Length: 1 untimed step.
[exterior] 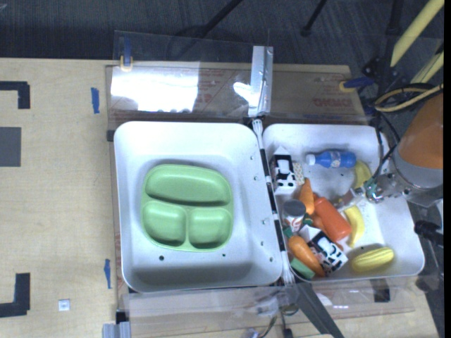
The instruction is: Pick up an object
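The right white bin [394, 220] holds several small toys. A white bottle with a blue end [331, 159] lies near its far wall, and a black-and-white cow figure [283, 172] stands at its left wall. An orange bottle [332, 219], a carrot [307, 196] and a yellow banana [354, 224] sit in the middle. A yellow lemon [371, 258] and a second cow-patterned piece [330, 251] lie near the front. My gripper [371, 191] reaches in from the right, low over the bin's right half, beside a yellow banana [361, 174].
The left white bin [134, 153] holds a green divided plate [187, 204]. A clear plastic sheet [183, 83] stands behind the bins. The arm's orange band [430, 136] and cables [402, 97] crowd the right side. Bare wooden bench [49, 210] lies to the left.
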### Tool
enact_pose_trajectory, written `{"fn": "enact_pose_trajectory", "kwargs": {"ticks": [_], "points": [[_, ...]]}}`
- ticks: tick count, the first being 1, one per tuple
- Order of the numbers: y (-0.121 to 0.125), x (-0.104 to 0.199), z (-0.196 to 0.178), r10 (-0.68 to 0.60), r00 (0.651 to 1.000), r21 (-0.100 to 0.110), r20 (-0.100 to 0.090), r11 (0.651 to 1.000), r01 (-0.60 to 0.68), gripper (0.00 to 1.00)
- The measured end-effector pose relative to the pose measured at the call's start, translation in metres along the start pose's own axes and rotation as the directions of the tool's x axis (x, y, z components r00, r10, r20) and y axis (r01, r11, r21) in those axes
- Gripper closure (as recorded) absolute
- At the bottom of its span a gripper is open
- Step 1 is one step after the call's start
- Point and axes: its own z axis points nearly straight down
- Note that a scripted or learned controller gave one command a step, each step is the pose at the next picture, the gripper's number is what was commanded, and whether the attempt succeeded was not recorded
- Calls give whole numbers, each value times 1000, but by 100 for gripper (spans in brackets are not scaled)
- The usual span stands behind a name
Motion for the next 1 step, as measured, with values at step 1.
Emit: {"fn": "enact_pose_trajectory", "kwargs": {"ticks": [1], "points": [[0,-2,-11,2,1000,-2,4,1000,-2,100]]}}
